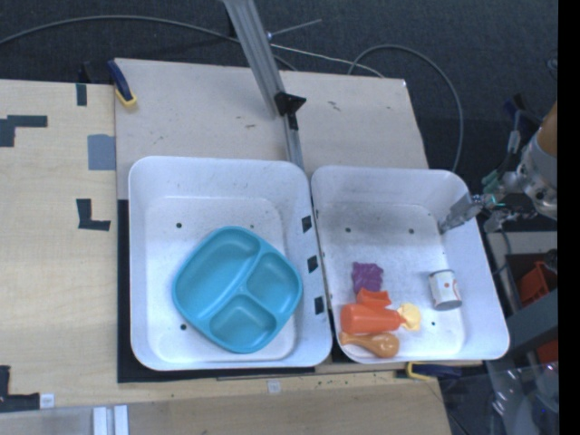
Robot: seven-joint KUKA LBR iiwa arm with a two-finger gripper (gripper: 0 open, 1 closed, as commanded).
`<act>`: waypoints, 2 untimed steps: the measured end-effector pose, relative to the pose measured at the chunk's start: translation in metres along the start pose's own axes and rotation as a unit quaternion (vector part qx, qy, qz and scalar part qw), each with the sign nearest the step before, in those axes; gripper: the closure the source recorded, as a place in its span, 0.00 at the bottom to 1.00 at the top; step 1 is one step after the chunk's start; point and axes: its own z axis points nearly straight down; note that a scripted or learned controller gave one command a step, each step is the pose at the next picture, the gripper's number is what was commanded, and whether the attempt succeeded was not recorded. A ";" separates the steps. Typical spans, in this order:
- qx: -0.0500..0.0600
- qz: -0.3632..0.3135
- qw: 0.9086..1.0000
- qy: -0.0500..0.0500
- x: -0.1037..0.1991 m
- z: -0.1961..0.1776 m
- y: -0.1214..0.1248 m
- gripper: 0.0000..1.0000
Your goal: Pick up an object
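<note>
Nearest me, toys crowd the right bin's (471, 333) front; my gripper (458, 214), seemingly closed on nothing, hangs over its rim.

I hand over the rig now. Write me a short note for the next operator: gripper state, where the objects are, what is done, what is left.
Gripper: at the upper right rim of the right bin, nothing seen between its fingers; open or shut cannot be told.
Right bin: purple toy, orange toy, yellow piece, tan pear-shaped toy and small grey can, grouped toward the near side.
Left bin: blue divided plate.
Done: nothing picked yet.
Left: grasp and lift one object.
</note>
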 end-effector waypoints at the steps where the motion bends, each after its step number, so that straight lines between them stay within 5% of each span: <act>1: 0.000 0.000 1.000 0.000 0.000 0.000 0.000 0.00; 2: 0.002 0.000 1.000 0.000 0.002 0.044 -0.002 0.00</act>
